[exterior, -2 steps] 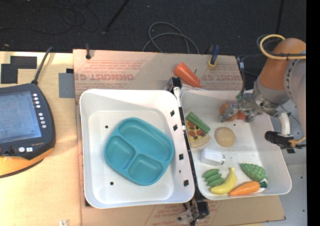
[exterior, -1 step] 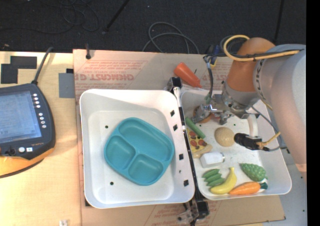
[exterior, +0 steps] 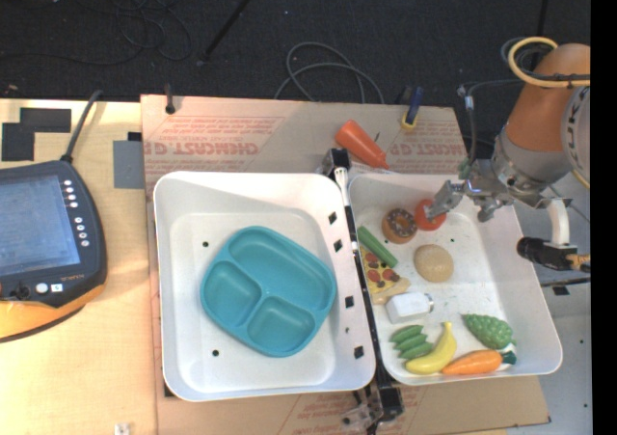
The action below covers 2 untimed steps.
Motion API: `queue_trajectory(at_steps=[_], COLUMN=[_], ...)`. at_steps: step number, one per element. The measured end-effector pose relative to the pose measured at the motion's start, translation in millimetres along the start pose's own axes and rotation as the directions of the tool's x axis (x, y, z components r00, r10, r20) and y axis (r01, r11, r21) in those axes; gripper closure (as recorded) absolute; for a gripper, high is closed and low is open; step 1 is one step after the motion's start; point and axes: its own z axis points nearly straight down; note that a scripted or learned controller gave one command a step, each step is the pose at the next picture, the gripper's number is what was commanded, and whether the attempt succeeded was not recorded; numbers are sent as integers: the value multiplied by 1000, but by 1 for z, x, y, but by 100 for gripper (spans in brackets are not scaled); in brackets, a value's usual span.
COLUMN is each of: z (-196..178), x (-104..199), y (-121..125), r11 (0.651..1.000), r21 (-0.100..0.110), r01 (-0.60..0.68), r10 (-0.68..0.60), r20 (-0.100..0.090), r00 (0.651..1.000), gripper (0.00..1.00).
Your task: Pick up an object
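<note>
Gripper [exterior: 445, 200] hangs at the right bin's [exterior: 536, 319] far rim, fingers apart around nothing I can see; red toy [exterior: 431, 215] just beneath, doughnut [exterior: 398, 224] beside, open floor toward the arm.

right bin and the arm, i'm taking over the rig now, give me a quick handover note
End effector: over the far edge of the right white bin, close to the small red toy; whether anything sits between its fingers cannot be told.
Right bin holds the toys: round brown doughnut, tan bun, pizza slice, white block, yellow banana, orange carrot, green leafy piece.
Left white bin: teal divided plate.
Done: arm is at the bin. Left: confirm a grasp and lift one object.
</note>
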Motion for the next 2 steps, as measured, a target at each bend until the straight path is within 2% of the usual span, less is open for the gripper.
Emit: queue_trajectory(at_steps=[1, 2], z=[54, 64], x=[6, 96], y=[8, 13], r11=[1000, 1000], r21=[-6, -4], r01=[6, 8], r10=[-6, -8], r20=[0, 2], r00=[1000, 1000], gripper=[0, 0])
